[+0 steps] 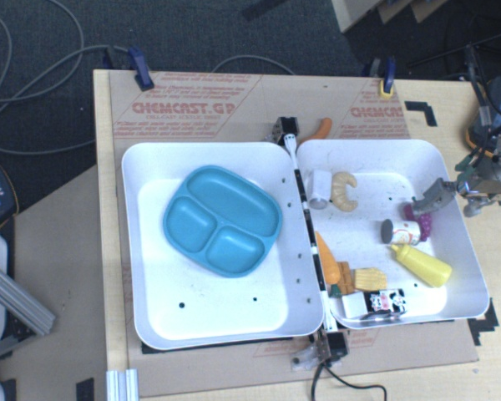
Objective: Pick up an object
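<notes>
The approach step is judged in hand: the grey two-finger gripper (432, 199), jaw state not discernible, is poised beside the small purple object (421, 224) in the right shallow white bin (451, 295), where a descent is needed next.

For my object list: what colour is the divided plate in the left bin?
Light blue. The plate shows plainly in the camera view.

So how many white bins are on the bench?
2: the left bin holds a blue plate; the right bin holds small toys, touching it along the middle.
</notes>
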Robot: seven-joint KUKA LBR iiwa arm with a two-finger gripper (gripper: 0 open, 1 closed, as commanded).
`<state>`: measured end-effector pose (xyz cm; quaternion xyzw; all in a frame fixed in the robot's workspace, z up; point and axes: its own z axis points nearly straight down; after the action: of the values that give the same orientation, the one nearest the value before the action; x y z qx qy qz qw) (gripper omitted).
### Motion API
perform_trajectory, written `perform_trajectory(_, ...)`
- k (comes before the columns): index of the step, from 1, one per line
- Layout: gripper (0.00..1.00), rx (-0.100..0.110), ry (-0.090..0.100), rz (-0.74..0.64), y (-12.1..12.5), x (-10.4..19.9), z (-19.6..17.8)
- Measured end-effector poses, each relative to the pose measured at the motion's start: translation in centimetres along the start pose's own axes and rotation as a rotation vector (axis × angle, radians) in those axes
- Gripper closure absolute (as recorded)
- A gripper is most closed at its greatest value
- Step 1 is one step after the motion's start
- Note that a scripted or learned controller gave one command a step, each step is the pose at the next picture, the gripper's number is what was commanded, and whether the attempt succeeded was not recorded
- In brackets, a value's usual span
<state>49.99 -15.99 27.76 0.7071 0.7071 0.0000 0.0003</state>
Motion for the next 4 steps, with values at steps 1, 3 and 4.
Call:
perform_trajectory(1,0.0,0.009,0.002,0.003,3.1,-4.8,15.2)
perform_trajectory(3,0.0,-0.003,0.0,-0.006,12.0,1.5,19.3)
perform_trajectory(4,0.0,0.031,-0.009,0.003,15.3,6.2,19.5)
